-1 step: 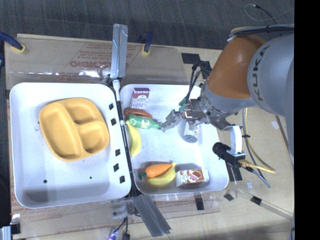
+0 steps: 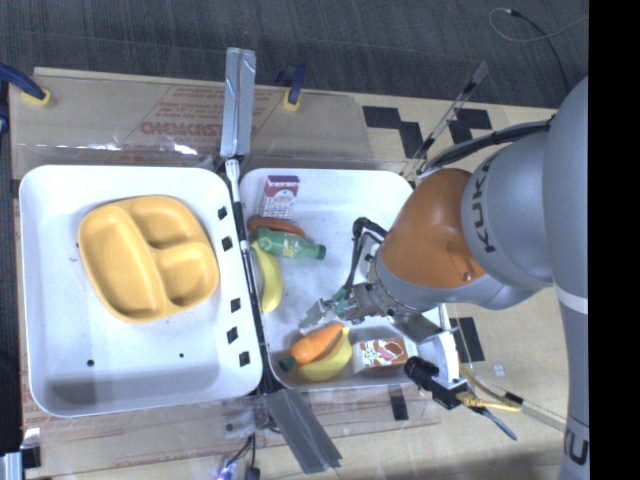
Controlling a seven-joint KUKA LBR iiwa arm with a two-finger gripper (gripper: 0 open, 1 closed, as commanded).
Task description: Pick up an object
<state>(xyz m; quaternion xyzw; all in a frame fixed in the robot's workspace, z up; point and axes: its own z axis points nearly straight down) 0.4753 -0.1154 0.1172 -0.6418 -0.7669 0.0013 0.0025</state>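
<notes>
White plastic forms the 2 shallow bins on my bench: the left bin (image 2: pixel 50 368) and the right bin (image 2: pixel 340 183), set side by side and meeting along a central divider.

Left bin: 1 yellow compartment tray (image 2: pixel 148 256) lies slightly tilted in its upper half, apart from the walls.

Right bin: a small red-and-white carton (image 2: pixel 281 196) stands near the far wall. Just below it lies a green bottle (image 2: pixel 290 247), with a red-orange item partly showing at its upper edge. A banana (image 2: pixel 268 280) lies along the divider wall, touching the bottle's left end. Near the front wall an orange carrot (image 2: pixel 318 343) rests on top of a yellow fruit (image 2: pixel 328 364), and a second red-and-white packet (image 2: pixel 381 352) lies just beside them on the right.

My arm (image 2: pixel 500 228) reaches in from the right, its orange band (image 2: pixel 430 238) above the right bin. My gripper (image 2: pixel 330 313) points down and left into the bin's middle, between the banana and the packet and just above the carrot. Its metal fingers (image 2: pixel 312 318) look slightly parted, but how far they are spread I cannot tell. Nothing is visible between them; every object lies on the bin floor.
</notes>
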